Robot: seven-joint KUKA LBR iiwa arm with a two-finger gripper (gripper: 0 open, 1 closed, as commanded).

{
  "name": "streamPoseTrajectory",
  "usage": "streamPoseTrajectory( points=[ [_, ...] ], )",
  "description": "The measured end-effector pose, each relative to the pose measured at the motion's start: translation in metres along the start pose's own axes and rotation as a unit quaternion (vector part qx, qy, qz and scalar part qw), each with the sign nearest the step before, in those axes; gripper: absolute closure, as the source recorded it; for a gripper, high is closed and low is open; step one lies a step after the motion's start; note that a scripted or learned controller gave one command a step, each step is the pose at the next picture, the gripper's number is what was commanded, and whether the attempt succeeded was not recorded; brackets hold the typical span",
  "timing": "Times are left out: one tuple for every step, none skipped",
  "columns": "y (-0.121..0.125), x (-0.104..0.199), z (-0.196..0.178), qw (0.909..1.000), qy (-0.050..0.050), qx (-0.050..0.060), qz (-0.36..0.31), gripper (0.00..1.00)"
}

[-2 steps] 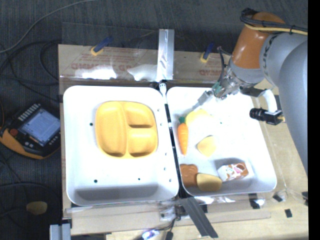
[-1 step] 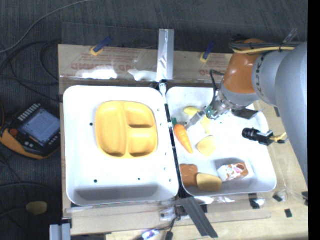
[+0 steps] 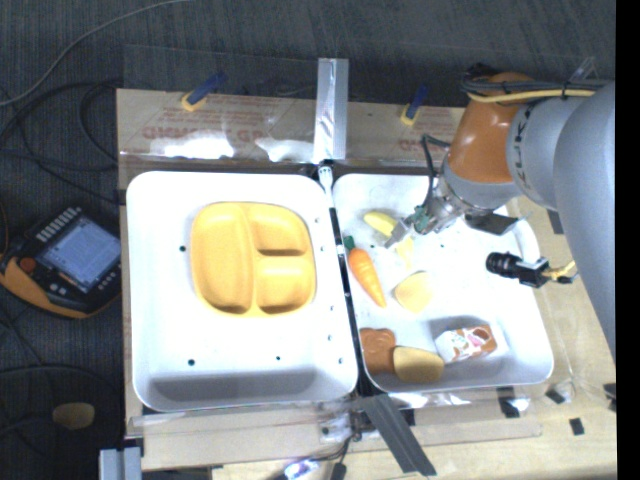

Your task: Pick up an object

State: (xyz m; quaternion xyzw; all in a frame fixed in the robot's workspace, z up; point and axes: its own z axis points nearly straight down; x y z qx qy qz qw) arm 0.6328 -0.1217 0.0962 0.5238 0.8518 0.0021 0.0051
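Light is bright and even from overhead, w/ both white bins [image 3: 240, 383] near blown out and little surface detail on their floors; the dark carpet [image 3: 60, 28] around the bench stays dim by contrast. Soft, short shadows sit along the bins' inner walls and under the yellow tray [image 3: 252, 258], and glare streaks the clear plastic sheet [image 3: 230, 128] at upper centre. Pic is low-res and a bit soft overall; the grey arm [image 3: 585, 168] at right edge is blurred, out of focus.

Yellow tray [image 3: 252, 258]; orange carrot [image 3: 366, 276]; white bins [image 3: 240, 378]
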Motion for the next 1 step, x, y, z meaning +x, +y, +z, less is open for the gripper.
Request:
streamPoseTrajectory(
  points=[
    [0.0515,0.0784,-0.0842,0.9997,0.004,0.007,0.021,1.0]
  ],
)
